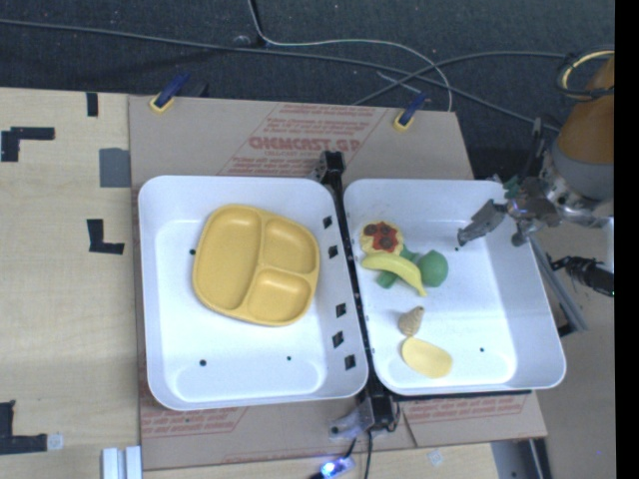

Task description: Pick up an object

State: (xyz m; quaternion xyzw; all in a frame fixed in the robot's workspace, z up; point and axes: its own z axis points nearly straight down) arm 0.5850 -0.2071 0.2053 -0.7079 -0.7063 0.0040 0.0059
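A yellow plate [256, 264] is held in the left bin [170, 297]; a banana [395, 268] lies in the right bin [514, 317]. The gripper [494, 226] is seen spread, empty, above cardboard [300, 138].

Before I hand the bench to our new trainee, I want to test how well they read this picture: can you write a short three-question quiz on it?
1. True or false: the yellow plate lies in the same bin as the banana.
2. Which thing lies nearest the front edge of the right bin? A) the green ball B) the yellow chip C) the pizza slice
3. Fill in: the gripper is above the right bin's ___ corner, with nothing in it.

Key: 1 false; 2 B; 3 far right.
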